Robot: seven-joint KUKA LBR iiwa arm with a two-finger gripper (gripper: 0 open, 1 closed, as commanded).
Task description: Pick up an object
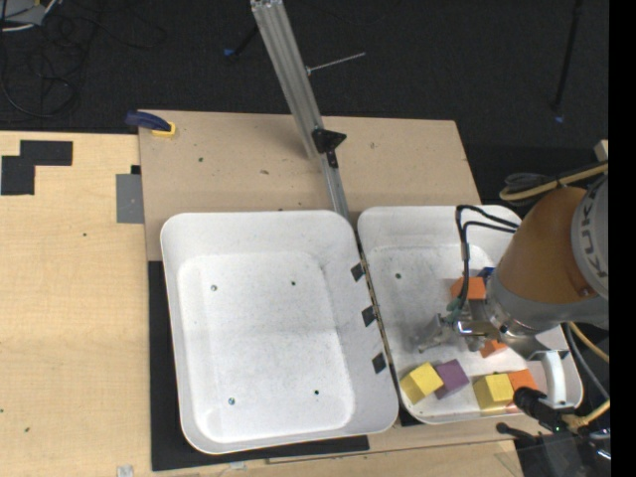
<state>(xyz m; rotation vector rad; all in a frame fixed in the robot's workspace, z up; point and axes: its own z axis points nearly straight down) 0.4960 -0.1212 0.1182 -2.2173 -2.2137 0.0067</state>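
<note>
My gripper (433, 332) hangs low over the middle of the right bin (407, 246), reaching in from the right below the orange wrist band. Its two grey fingers stand apart, open, with nothing between them. A yellow cube (421, 381) and a purple cube (452, 375) lie just in front of it near the bin's front wall. Further right lie a second yellow block (494, 391) and an orange block (522, 379). Another orange block (473, 288) with a bit of blue (486, 273) behind it sits beside the wrist, partly hidden by the arm.
The left bin (263, 326) stands beside the right one, with black clips along the shared rim (366, 316). A slanted aluminium rail (298, 87) rises behind the bins. Black cables loop over the arm at the right.
</note>
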